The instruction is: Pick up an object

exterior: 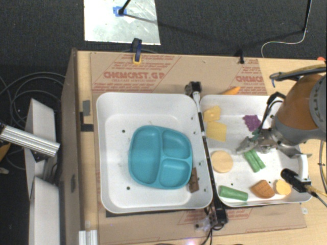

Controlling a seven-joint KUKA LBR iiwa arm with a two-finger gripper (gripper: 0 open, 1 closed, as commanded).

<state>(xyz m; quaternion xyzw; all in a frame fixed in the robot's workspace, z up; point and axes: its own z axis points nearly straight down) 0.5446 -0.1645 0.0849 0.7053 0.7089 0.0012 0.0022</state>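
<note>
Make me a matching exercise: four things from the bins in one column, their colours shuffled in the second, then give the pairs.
Things:
1. divided plate in the left bin
2. grape bunch
3. round cracker
4. pickle at the right bin's near edge

Colours:
A. purple
B. green
C. teal
D. pale tan

Pairs: 1-C, 2-A, 3-D, 4-B

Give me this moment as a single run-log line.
arm: over right bin | gripper: low beside green piece | grasp: none seen | left bin: blue plate
</note>
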